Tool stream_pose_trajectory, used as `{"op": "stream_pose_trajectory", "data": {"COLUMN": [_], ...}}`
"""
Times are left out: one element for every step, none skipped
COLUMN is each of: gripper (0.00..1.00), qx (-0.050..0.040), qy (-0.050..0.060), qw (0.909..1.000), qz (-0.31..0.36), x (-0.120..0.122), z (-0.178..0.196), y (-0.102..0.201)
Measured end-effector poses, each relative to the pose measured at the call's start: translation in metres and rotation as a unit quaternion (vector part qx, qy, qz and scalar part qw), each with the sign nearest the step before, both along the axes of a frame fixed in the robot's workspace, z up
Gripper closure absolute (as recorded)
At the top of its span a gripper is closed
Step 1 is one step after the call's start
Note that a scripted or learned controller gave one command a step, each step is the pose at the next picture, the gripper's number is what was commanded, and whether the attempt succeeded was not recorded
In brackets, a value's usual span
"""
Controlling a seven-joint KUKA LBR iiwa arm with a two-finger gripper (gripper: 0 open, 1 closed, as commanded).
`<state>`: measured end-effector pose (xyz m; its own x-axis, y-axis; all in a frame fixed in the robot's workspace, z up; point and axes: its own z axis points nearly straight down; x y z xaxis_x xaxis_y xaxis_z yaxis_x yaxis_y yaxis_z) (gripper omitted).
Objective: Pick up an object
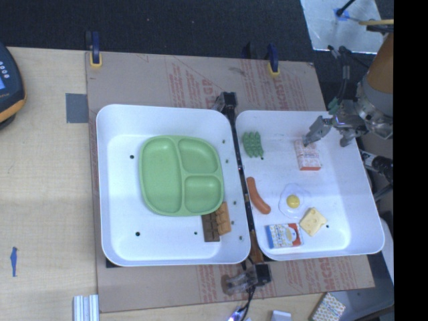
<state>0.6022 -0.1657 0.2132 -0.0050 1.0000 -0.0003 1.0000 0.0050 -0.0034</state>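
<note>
The gripper is grey metal. Just below it lies a carton, white with a red base. Left of it sit green beans. Farther below are an orange-red sausage, a white egg with a yellow yolk, pale yellow cheese and a blue, white and red packet. Far to its left are a light green plate and a brown waffle. Both bins are white.

Even, fairly bright overhead light falls across the worktop. The left bin glares white, losing surface detail, with a soft shadow along its far wall. The picture is slightly soft overall, and small things look blurred.
</note>
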Motion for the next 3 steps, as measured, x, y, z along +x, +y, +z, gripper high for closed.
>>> {"op": "stream_pose_trajectory", "data": {"gripper": [0.00, 0.00, 1.00], "qx": [0.0012, -0.0004, -0.0004], "qy": [0.006, -0.003, -0.001], "qw": [1.0000, 1.0000, 1.0000], "qz": [-0.001, 0.001, 0.001], "x": [-0.037, 0.039, 0.037], "z": [-0.100, -0.118, -0.106], "y": [-0.010, -0.020, -0.021]}}
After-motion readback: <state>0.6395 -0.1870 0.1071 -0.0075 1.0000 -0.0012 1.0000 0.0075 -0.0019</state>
